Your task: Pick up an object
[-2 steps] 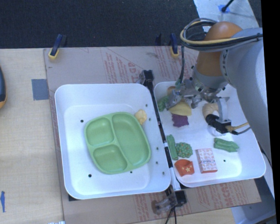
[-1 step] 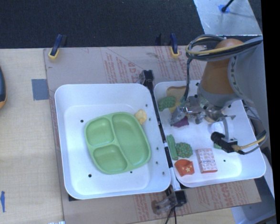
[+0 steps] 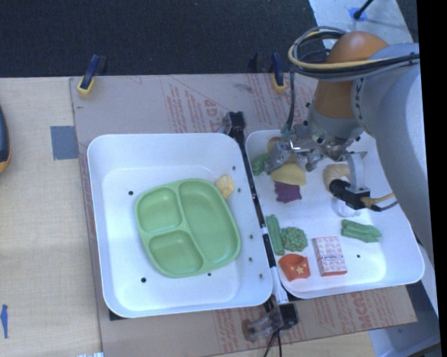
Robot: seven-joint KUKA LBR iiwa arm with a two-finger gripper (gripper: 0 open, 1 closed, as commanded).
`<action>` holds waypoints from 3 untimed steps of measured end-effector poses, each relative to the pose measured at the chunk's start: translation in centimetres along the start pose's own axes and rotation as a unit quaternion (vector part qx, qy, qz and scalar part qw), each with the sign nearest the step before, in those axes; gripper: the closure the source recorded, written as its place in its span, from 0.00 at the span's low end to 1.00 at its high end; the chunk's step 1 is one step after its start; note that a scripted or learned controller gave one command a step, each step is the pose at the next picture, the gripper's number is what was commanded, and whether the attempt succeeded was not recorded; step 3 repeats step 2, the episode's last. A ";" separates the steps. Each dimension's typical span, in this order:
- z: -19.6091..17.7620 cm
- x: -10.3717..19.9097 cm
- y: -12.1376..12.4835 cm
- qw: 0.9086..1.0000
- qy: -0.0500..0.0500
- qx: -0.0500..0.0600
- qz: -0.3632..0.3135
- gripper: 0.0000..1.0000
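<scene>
Bench [image 3: 37,248]: pale wood, covered in the middle by a brown cardboard sheet [image 3: 165,102] held with clamps at its far edge.
Arm [image 3: 385,94]: grey, with an orange band above the wrist, reached in from the right and hung over the far part of the right bin.
Left bin [image 3: 117,296]: shallow and white, it held a green divided plate and a small pale yellow piece [image 3: 225,185] touching the plate's far right corner.
Right bin [image 3: 398,272]: shallow and white, just beside the left bin, it held the small toy foods.
Green divided plate [image 3: 187,227]: three compartments, lying flat and slightly turned.
Gripper [image 3: 296,152]: low over the far left of the right bin, right above a yellow piece [image 3: 289,175] and a purple piece [image 3: 288,192]; finger state could not be told.
Small items in right bin: green leafy piece [image 3: 294,239], long green pod [image 3: 274,235], red piece [image 3: 294,267], red-and-white carton [image 3: 330,255], green piece [image 3: 361,231], all near the front and apart from the gripper.
</scene>
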State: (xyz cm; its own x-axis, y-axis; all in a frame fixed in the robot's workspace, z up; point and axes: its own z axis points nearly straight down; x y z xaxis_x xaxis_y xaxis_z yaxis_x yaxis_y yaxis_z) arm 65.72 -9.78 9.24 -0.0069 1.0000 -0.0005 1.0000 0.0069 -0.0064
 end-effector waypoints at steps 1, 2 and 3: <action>0.1 0.5 -5.6 1.000 0.000 0.001 0.002 0.00; 0.0 -0.2 0.0 1.000 0.000 0.000 0.000 0.00; 0.0 -0.2 0.0 1.000 0.000 0.000 0.000 0.00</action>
